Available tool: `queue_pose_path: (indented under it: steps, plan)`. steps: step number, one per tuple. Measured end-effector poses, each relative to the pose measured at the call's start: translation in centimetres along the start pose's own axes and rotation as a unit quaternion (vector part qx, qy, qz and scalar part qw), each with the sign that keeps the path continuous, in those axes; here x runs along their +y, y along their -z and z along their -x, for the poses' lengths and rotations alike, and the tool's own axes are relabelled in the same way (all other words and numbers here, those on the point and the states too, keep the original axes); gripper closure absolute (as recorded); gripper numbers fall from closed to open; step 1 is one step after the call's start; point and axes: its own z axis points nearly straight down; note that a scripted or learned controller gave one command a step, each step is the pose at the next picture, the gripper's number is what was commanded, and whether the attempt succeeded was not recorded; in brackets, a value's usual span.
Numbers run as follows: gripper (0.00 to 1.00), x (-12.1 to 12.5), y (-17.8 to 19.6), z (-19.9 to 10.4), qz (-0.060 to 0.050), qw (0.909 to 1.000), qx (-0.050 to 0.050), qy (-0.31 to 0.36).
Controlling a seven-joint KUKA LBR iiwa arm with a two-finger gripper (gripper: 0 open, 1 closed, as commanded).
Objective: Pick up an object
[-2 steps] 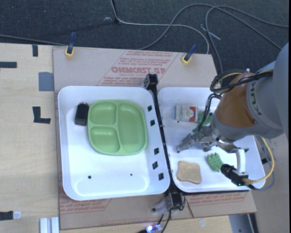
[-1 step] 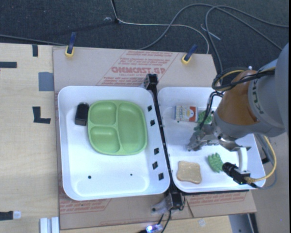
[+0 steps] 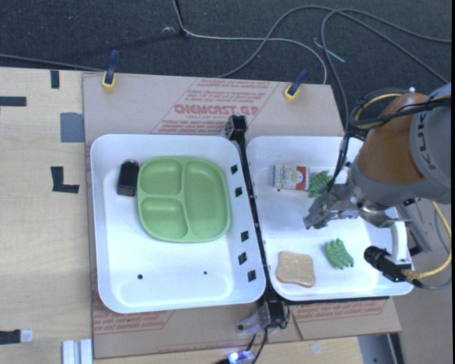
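We find the jaws [image 3: 316, 220] low over the right bin [image 3: 288, 279], between the small carton [image 3: 290, 177] and the green leafy toy [image 3: 338, 253]; whether they are released or clenched we cannot tell, and nothing shows between them. Another green piece [image 3: 319, 182] lies just beside the carton, partly behind the arm. A slice of toast [image 3: 296, 268] rests near the front wall. In the left bin [image 3: 110, 226] sit a green divided plate [image 3: 184, 199] and a black block [image 3: 127, 178]. We judge the pick not yet made: everything lies on the bin floors.
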Motion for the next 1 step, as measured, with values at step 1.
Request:
queue_pose_path:
  steps: [1]
  plan:
    - [1.0,0.52,4.1,0.08,0.0,1.0,0.0,0.0]
